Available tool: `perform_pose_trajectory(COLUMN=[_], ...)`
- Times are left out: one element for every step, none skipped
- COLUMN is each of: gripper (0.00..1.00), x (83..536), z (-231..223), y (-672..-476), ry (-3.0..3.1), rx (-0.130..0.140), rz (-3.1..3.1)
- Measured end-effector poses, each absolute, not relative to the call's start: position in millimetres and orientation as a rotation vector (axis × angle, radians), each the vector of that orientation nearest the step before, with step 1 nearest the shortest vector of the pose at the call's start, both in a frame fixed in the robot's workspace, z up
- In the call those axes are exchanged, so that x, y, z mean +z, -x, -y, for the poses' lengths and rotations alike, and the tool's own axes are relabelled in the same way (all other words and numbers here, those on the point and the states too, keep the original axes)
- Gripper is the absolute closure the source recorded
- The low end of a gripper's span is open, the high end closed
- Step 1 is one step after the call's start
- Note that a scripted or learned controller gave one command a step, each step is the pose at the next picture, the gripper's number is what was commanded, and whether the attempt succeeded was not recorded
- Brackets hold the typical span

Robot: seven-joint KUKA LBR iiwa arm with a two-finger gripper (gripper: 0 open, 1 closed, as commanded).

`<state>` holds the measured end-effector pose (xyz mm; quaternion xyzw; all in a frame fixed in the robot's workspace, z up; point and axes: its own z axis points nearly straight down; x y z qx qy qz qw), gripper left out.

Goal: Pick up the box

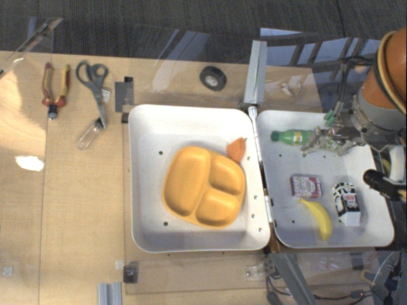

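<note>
A: What takes up the most room?

B: The pale wooden bench (63, 202), then the two shallow white bins. The left white bin (146, 227) sits mid-frame and holds a big yellow plastic compartment tray (205, 186), with a small orange object (236, 149) touching the tray's upper right edge.

A: And the other bin?

B: The right white bin (283, 227) lies at centre right. The grey arm with its orange band (389, 81) comes in at the upper right, and the metal two-finger gripper (325, 140) hangs over that bin's upper part, beside a green plastic bottle (294, 136) lying flat. Whether it is clenched or released, I cannot tell.

A: Where is the box?

B: The small black-and-white printed box (347, 203) lies in the lower right of that bin, well apart from the gripper. A yellow banana (318, 216) is just left of it, and a small pink-and-white packet (306, 185) sits above the banana.

A: Anything on the bench?

B: Upper left: grey-handled scissors (94, 86), red-handled pliers (54, 88); a black tape roll (213, 77) near top centre.
</note>
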<state>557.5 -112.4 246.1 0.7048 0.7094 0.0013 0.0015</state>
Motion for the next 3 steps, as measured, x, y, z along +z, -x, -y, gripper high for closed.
perform_pose_trajectory(gripper=[0.0,1.0,0.0], x=[107,120,120], z=[126,125,125], y=[-552.3,-555.6,-555.5], ry=[-1.97,-1.962,-1.962], rx=[0.014,0.021,0.021], rz=[-2.427,-2.423,-2.423])
